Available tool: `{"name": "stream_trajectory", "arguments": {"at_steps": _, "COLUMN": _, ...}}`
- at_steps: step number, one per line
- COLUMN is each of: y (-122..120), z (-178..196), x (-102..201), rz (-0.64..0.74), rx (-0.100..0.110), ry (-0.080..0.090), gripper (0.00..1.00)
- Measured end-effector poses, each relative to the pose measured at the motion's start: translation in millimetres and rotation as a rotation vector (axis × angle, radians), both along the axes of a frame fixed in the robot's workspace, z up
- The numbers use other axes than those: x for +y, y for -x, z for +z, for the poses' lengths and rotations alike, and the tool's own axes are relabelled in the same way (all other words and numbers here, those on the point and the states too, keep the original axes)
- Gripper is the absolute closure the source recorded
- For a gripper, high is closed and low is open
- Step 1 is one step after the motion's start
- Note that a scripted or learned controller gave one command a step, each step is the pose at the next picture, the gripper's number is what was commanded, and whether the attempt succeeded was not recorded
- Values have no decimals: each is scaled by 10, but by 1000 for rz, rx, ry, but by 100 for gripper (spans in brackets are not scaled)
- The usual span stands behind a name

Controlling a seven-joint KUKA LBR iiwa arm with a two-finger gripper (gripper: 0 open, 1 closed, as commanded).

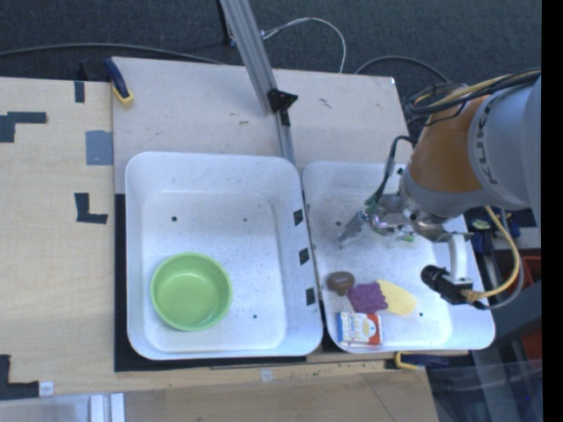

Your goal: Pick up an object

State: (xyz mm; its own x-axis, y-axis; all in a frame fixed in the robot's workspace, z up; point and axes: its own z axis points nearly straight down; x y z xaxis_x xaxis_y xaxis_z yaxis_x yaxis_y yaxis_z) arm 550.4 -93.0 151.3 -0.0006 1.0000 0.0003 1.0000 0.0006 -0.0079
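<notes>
In the right bin (339, 183), near its front edge, lie a small brown round object (340, 281), a purple lumpy object (367, 297), a yellow object (401, 302) touching the purple one, and a small white carton with red and blue print (359, 328). My gripper (354, 229) hangs over the middle of the right bin, behind the brown object and apart from it. I see nothing held in it. A green bowl (191, 291) stands upright in the front left corner of the left bin (211, 162).
The grey arm with its orange band (444, 161) covers the right bin's right side, with black cables (457, 288) looping beside it. A slanted metal pole (255, 51) rises behind the bins. A yellow-tipped clamp (120, 83) sits at the bench's back left.
</notes>
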Motion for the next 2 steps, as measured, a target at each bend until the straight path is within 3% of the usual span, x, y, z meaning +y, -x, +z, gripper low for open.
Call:
{"name": "stream_trajectory", "arguments": {"at_steps": 1, "y": 24, "z": -618, "x": 5, "rz": 1, "rx": -7, "ry": 2, "gripper": 0}}
{"name": "stream_trajectory", "arguments": {"at_steps": 2, "y": 26, "z": -506, "x": 12, "rz": 2, "rx": -4, "ry": 0, "gripper": 100}}
